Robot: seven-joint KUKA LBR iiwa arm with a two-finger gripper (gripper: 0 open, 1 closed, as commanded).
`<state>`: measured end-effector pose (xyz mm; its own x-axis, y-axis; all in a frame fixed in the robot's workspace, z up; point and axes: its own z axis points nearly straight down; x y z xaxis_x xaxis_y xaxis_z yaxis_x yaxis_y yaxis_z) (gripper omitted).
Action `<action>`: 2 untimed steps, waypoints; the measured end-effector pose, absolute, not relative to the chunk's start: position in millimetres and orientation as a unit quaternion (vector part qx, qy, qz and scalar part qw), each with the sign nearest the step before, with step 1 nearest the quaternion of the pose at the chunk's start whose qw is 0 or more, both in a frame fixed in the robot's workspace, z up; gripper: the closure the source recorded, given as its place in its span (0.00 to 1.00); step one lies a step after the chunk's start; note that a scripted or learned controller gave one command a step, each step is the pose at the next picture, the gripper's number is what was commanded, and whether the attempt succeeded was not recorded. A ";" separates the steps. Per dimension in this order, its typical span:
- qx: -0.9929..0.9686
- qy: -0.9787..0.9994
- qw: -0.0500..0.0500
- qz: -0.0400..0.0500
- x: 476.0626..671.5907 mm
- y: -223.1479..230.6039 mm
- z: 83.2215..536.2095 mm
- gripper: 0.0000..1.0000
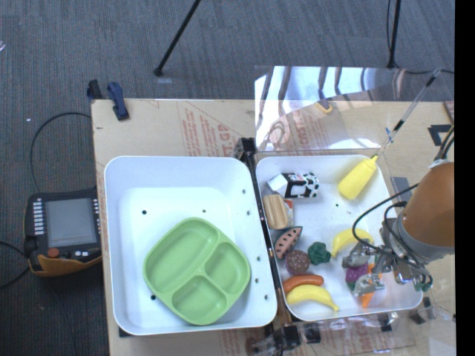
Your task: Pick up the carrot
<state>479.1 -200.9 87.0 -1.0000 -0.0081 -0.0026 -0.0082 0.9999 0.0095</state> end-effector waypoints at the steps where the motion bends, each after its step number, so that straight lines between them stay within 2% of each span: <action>1: 0.007 1.000 0.003 0.001 511.6 -167.4 143.1 1.00; 2: 0.013 1.000 0.001 0.004 511.2 -167.1 150.4 1.00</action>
<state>511.2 -167.1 150.4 -0.9996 0.0265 -0.0016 0.0265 0.9996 0.0074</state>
